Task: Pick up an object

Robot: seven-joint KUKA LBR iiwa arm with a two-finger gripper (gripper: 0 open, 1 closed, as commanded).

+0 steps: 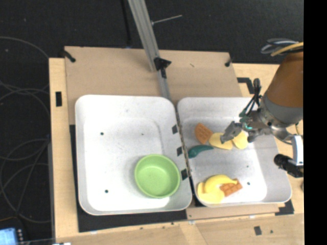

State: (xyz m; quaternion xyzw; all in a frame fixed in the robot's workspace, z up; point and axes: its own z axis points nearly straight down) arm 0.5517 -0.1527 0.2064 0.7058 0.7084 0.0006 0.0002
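Even, fairly bright overhead light washes out the two white bins [127, 121], flattening their surfaces. Shadows are faint and short. The dark floor [30, 24] loses detail. Overall slightly soft, perhaps from low resolution.

Tan worktop [117, 70] on black floor [46, 19]. Left white bin [117, 121] and right white bin [214, 108] side by side, touching along middle edge. Grey metal pole [145, 29] slants from top down to bins' junction, black clamp [161, 64] partway along. Thin cables [20, 137] loop over floor at left. Black brackets [227, 63] at worktop's back corners.
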